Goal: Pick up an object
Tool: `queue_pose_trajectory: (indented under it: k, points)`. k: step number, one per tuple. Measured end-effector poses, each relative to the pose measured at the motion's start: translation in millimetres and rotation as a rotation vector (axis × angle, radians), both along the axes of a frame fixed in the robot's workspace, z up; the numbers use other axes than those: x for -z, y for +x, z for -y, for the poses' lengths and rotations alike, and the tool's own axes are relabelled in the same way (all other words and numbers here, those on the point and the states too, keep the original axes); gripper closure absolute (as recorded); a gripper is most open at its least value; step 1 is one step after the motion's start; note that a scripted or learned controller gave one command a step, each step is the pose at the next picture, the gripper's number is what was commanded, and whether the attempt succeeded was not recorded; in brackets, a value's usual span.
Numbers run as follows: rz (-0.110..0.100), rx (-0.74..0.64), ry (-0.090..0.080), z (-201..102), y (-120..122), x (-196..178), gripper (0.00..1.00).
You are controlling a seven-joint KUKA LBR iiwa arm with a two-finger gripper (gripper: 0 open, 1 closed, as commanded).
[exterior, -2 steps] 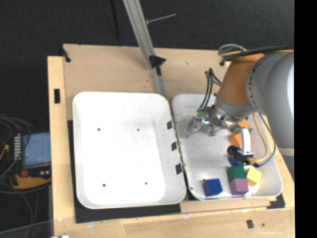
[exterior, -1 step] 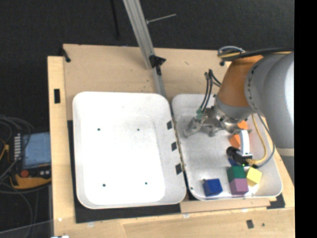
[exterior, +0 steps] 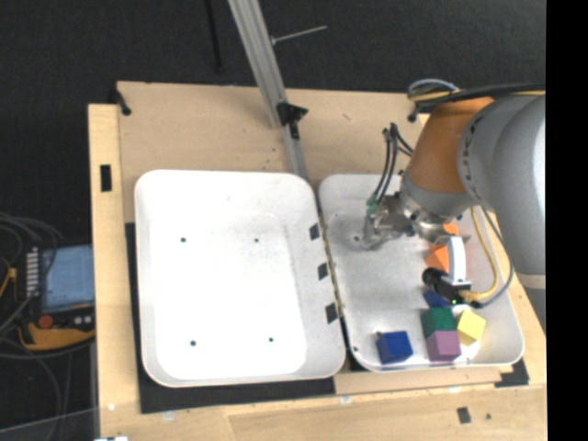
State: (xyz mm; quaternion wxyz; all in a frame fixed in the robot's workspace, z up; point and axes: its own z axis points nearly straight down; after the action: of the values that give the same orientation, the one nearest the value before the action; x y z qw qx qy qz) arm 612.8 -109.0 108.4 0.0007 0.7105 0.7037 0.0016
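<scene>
Several blocks [exterior: 443, 331] crowd right bin [exterior: 367, 288] corner, arm [exterior: 478, 168] overhead, finger state perhaps unreadable

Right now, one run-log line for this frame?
hand: low over right bin | nothing visibly held | blocks: blue, green, purple, yellow

Arm [exterior: 478, 168] over right bin [exterior: 367, 200] — gripper [exterior: 372, 232] low near its rear; blue block [exterior: 394, 346], green block [exterior: 438, 321], purple block [exterior: 443, 344], yellow block [exterior: 470, 325] at front.

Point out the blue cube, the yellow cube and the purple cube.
blue cube [exterior: 394, 346]: camera view, top face.
yellow cube [exterior: 471, 325]: camera view, top face.
purple cube [exterior: 444, 344]: camera view, top face.
</scene>
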Motion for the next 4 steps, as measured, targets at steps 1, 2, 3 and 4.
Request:
queue_pose_trajectory:
  k: [1, 2, 3, 4]
  points:
    - [0.003, -0.004, -0.002, 10.2, 6.2, -55.1, 1.00]
    - [0.005, -0.005, -0.002, 17.5, 4.0, -117.3, 1.00]
    - [0.004, -0.013, -0.002, 18.4, 5.5, -162.0, 1.00]
    - [-0.001, -0.015, -0.002, -25.8, 14.9, -163.4, 1.00]
